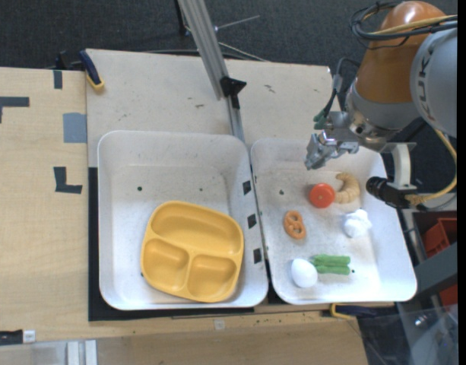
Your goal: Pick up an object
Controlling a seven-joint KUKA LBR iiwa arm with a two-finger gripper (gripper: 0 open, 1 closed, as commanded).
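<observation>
Hovering at the upper right of the frame, the gripper (318,157) hangs over the right bin (392,280); whether it is spread or closed I cannot tell. Just below lie a red tomato (321,195) touching a croissant (349,188). Crowding there could cause a descent to nudge both aside and miss.

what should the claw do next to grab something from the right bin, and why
Probably shift a little toward the near side and lower over the red tomato. The claw hangs just above it in the right bin, holding nothing visible. The tomato is the closest item, though the croissant touches its right side, so the descent should be centred.
</observation>
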